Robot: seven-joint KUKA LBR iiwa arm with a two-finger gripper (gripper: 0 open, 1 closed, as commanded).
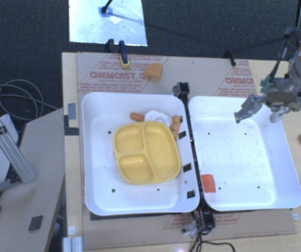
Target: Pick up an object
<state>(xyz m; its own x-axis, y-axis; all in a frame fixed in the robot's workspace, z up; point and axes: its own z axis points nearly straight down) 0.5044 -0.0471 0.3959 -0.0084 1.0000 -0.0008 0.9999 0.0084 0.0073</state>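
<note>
Nothing picked up yet, judging by how things lie.

Gripper (259,109) up at about two o'clock over the right bin (276,196), hanging above its back rim. Two fingers (243,113) visible, spread well apart, one toward the bin's middle and one toward its right wall, nothing between them. No object under or near them: bare white floor below.

Candidates for the pick:
- Orange block (207,182) in the right bin, at about seven o'clock, just beside the divider between the bins. Well apart from the gripper, almost the whole bin away.
- Yellow tray (146,153) with three compartments, lying flat in the middle of the left bin (95,140).
- Small orange sausage-like piece (137,117) at twelve o'clock of the tray, just beyond its rim.
- White piece (157,117) beside that, partly tucked under the tray's back edge; shape hard to tell.
- Tan stick (175,125) at one o'clock of the tray, near the divider.
- Tan waffle-like piece (153,70) outside both bins, on the board at twelve o'clock of the left bin.

Left to do, as a judgement: everything. Choosing a target, crossing to it, descending, closing, lifting. Nearest in the gripper's own bin is the orange block, though its place tight by the divider wall likely leaves little room for one finger. Tray probably too broad and flat for an easy pinch except at its rim.
</note>
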